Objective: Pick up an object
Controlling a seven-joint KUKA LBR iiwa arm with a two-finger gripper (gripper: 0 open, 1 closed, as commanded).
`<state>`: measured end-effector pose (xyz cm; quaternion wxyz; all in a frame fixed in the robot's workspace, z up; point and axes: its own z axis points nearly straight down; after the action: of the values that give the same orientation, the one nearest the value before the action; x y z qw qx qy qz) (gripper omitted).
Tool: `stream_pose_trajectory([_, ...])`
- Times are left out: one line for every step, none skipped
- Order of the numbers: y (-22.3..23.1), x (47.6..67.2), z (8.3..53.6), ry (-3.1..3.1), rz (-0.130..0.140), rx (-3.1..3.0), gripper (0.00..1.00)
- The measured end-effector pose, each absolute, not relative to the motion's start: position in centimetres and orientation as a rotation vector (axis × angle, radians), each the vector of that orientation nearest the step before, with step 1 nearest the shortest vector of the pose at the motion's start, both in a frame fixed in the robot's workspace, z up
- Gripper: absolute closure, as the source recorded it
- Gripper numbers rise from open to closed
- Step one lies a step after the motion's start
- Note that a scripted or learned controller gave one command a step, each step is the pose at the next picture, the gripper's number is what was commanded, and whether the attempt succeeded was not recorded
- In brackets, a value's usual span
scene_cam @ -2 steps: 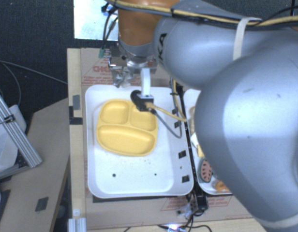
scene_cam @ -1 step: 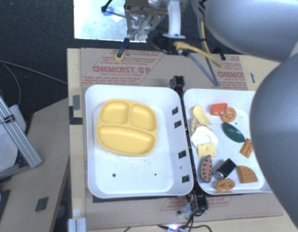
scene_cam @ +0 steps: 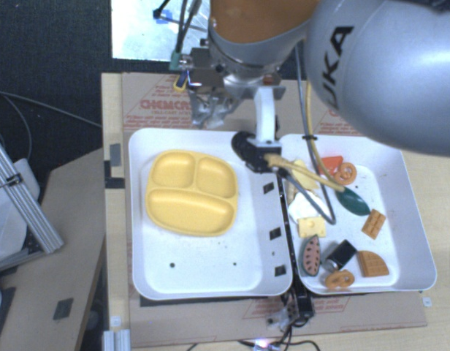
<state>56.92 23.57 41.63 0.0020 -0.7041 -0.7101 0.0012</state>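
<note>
Closest to me, in the right bin (scene_cam: 421, 229), a small brown pretzel (scene_cam: 339, 278) lies by the front rim. A watermelon slice (scene_cam: 310, 255) is just beside it on the left, and a brown waffle wedge (scene_cam: 372, 263) on the right. A little black block (scene_cam: 342, 253) sits between the slice and the wedge. A bit farther back are a yellow cheese piece (scene_cam: 311, 227) and an orange cracker (scene_cam: 373, 224). Past those lies a green spoon (scene_cam: 354, 200), and then a round orange ring (scene_cam: 347, 172) touching a red piece (scene_cam: 329, 162).

The left bin (scene_cam: 137, 225) holds a yellow plate (scene_cam: 192, 192) with three parts, lying flat.

Both bins sit side by side on the desk (scene_cam: 71, 196).

Farthest away, the gripper (scene_cam: 208, 114) hangs over the back rim of the left bin, well apart from the toys. I cannot tell if it is wide or narrow. Above it is the big grey arm (scene_cam: 386, 64) with its orange band.
</note>
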Motion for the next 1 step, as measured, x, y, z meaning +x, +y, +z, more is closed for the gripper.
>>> stream_pose_trajectory([21.92, 64.22, 54.32, -2.227, -0.026, -2.23, 1.0])
